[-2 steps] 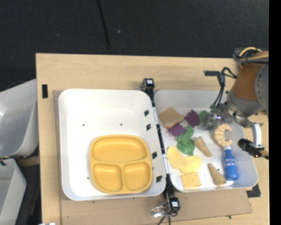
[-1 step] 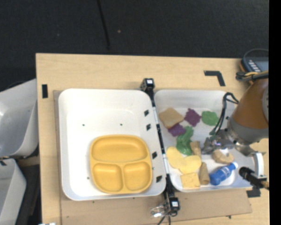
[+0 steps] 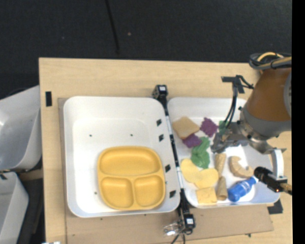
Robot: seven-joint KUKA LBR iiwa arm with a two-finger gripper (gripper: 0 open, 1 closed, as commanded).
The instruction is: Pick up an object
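1. Nearest the lens: grey arm [image 3: 267,103] with orange band, entering from the right and cut off at that edge, above the right bin [image 3: 193,105].
2. Gripper [image 3: 221,142] low over the right bin's middle, dark and blurred; cannot tell whether spread or pressed together, nor whether anything sits in it.
3. No readable writing or brand anywhere; blue bottle [image 3: 242,189] with white cap at the bin's near right, label illegible.
4. Just beside the gripper: green pieces [image 3: 200,154], purple pieces [image 3: 208,127] and a tan block [image 3: 185,126] toward the divider.
5. Nearer the front: yellow shapes [image 3: 199,176], a pale yellow block [image 3: 206,195], tan sticks [image 3: 221,177] and a curved tan piece [image 3: 239,166], crowded and partly touching; exact shapes hard to make out.
6. Bin's far right part hidden under the arm.
7. Left bin [image 3: 91,116] holding a yellow three-compartment tray [image 3: 131,161], well apart from the gripper.
8. Dark clips [image 3: 160,91] along the divider between bins.
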